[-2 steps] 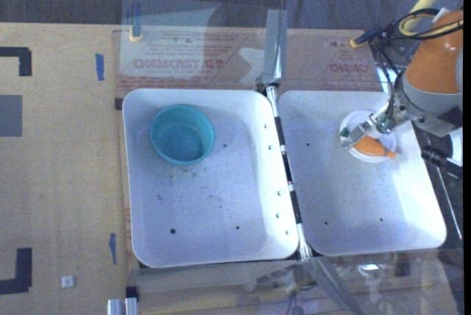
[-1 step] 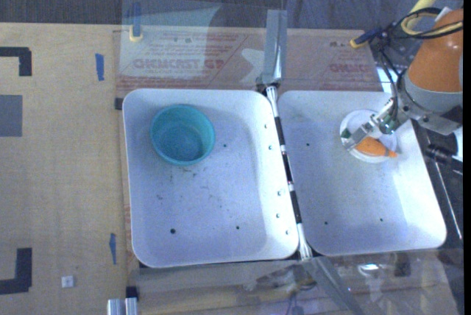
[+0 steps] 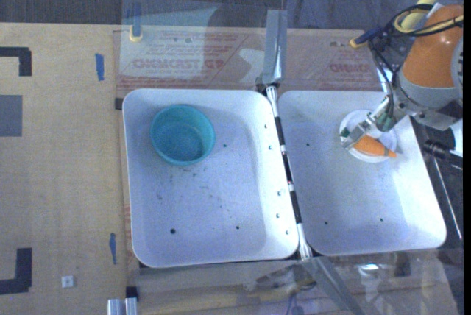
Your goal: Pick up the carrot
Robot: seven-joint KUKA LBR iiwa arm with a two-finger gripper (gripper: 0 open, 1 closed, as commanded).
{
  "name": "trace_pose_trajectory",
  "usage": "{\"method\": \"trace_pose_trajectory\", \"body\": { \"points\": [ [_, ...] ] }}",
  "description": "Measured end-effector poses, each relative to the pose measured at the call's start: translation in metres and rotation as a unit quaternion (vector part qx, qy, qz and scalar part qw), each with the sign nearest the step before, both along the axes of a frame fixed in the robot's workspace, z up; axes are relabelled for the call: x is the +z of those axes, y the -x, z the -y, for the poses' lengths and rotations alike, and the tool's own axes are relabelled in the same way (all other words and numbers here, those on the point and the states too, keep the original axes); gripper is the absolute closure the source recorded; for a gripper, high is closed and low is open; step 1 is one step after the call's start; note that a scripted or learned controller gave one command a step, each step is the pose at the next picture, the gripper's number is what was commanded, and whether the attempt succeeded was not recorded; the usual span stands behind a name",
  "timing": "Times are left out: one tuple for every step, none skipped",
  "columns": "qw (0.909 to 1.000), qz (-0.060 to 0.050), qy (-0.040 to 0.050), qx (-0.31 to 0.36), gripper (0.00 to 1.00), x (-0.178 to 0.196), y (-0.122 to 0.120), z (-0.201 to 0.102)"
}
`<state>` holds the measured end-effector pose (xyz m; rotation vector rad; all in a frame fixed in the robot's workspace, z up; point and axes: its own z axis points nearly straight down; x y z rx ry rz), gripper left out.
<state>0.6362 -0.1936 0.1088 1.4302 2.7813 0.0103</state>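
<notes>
Gripper [image 3: 353, 135] right over the carrot [image 3: 369, 149] (right bin [image 3: 368, 225]).

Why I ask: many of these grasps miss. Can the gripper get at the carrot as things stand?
Probably yes. The gripper is already right over the carrot in the right bin, and nothing else lies near it. The teal bowl sits apart in the left bin. Whether the carrot is actually grasped I cannot tell.

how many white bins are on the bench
2. The left bin holds a teal bowl; the right bin holds the carrot, beneath the gripper.
</notes>
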Motion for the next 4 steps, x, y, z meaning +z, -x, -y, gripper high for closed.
{"method": "trace_pose_trajectory", "body": {
  "points": [
    [0.9995,0.014,0.0041,0.028,0.0,-0.001,0.004,-0.005],
    [0.9962,0.009,0.0041,0.086,0.0,-0.008,-0.004,-0.002],
    [0.9961,0.008,-0.0013,0.087,1.0,0.0,-0.004,-0.007],
    [0.9859,-0.006,0.0013,0.167,1.0,0.073,-0.006,-0.064]
  ]
}}
